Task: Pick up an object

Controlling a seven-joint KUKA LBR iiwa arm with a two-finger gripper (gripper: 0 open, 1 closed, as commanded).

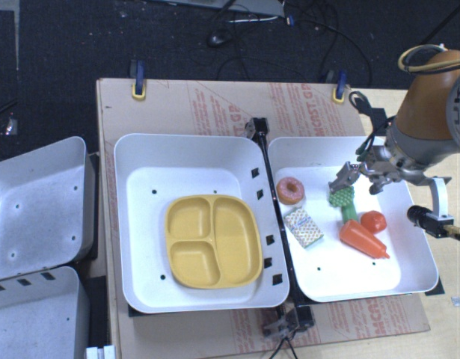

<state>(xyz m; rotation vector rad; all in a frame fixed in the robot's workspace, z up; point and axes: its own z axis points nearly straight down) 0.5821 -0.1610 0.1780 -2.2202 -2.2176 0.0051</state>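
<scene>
We saw the gripper [348, 179] low in the right bin [409, 275], its fingers just above the green toy broccoli [342, 198]. We could not tell if the fingers were open or closed, and nothing showed between them. The broccoli lay near the bin's middle, just beside the toy carrot [362, 238] and a red toy tomato [373, 221]. We judged it light, stiff and a little bumpy, best taken across its head. A doughnut [290, 191] and a small patterned box [304, 227] sat to the left, leaving open room around the broccoli; the bin walls were well apart.
</scene>
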